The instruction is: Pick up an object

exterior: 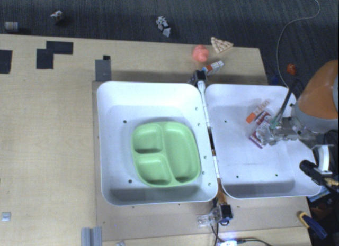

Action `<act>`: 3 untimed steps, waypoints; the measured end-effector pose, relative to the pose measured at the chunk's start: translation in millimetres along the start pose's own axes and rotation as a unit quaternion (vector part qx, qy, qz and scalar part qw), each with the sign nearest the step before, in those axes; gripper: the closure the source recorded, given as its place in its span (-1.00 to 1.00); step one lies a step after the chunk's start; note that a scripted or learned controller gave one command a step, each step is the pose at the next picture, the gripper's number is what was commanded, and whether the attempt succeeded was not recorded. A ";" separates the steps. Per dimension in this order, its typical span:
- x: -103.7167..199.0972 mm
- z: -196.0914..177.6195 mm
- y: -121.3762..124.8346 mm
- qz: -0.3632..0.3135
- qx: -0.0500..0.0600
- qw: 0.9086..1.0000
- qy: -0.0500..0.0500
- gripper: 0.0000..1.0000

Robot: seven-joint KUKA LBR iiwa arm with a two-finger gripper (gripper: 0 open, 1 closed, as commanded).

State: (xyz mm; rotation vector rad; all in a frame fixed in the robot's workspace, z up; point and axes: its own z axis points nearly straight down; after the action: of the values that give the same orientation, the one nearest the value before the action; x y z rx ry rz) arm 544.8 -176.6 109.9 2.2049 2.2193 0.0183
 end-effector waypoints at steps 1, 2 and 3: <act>-29.8 -82.2 73.3 0.000 0.005 1.000 -0.001 1.00; -29.5 -80.8 72.5 0.000 0.007 1.000 0.000 -1.00; -17.4 2.7 97.0 0.001 0.006 1.000 0.000 -1.00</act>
State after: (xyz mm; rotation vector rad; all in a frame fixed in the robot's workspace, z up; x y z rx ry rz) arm 642.0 -193.4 108.9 2.2136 2.2227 0.0052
